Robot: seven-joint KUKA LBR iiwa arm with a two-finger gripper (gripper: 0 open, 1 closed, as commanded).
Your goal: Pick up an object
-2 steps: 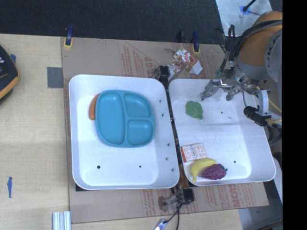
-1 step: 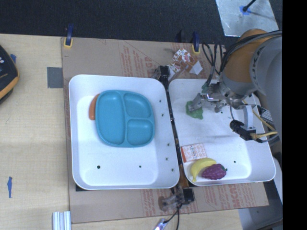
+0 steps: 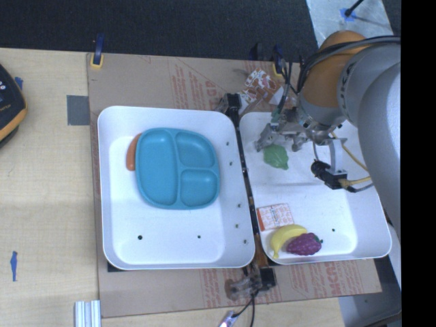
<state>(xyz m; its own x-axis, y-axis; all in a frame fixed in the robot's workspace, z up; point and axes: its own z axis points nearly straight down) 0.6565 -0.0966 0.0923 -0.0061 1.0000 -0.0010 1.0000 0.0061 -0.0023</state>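
down at the front of the right bin (image 3: 368,247) lie a yellow banana (image 3: 285,237) and a purple toy (image 3: 304,244). further back, a green toy (image 3: 276,157) sits just below the claw (image 3: 289,140), whose spread fingers hold nothing.

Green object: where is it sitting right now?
The green object lies in the right bin, near its far left corner, directly under the gripper. The snack packet, banana and purple grapes sit nearer the front edge.
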